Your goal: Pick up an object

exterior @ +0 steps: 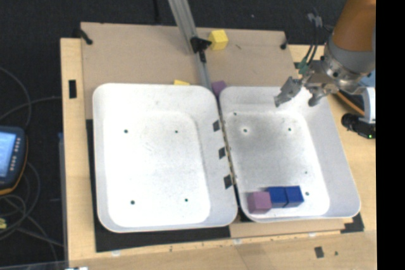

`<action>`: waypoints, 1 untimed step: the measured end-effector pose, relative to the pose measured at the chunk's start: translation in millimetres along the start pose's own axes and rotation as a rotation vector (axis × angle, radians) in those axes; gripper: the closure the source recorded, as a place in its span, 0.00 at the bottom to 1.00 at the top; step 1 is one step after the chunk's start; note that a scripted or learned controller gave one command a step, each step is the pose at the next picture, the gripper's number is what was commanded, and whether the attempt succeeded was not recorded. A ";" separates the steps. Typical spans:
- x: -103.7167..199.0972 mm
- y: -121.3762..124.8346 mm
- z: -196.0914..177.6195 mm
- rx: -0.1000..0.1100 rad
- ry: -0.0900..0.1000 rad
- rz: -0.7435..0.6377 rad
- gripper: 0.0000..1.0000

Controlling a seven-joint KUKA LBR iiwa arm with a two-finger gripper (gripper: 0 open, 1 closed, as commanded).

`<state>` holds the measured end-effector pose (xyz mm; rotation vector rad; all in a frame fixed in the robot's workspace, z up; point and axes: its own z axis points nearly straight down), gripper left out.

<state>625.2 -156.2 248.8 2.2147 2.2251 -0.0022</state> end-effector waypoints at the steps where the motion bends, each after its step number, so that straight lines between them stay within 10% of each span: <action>1: 11.6 10.8 -12.2 -0.003 0.001 0.001 0.00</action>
